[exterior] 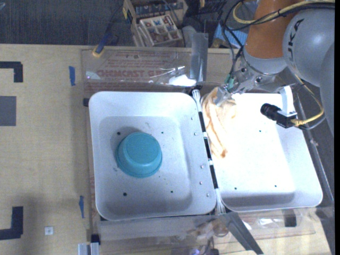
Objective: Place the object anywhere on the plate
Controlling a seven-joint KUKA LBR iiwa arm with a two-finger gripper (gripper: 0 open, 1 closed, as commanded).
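Note:
A round blue plate (139, 154) lies in the middle of the left white bin (104, 106). A limp cream and orange cloth (217, 126) hangs along the left wall of the right bin (265, 174). Its top end is bunched up at my gripper (227, 91), and its lower end trails down to about the bin's mid-left edge. The gripper sits over the right bin's far left corner, shut on the cloth's top end. The plate is well to the left of the gripper, across the divider between the bins.
The two bin rims meet at a raised divider (206, 142). A clear plastic sheet (138, 72) lies behind the left bin, with boxes and cables beyond it. The grey arm with its orange band (273, 20) reaches in from the upper right.

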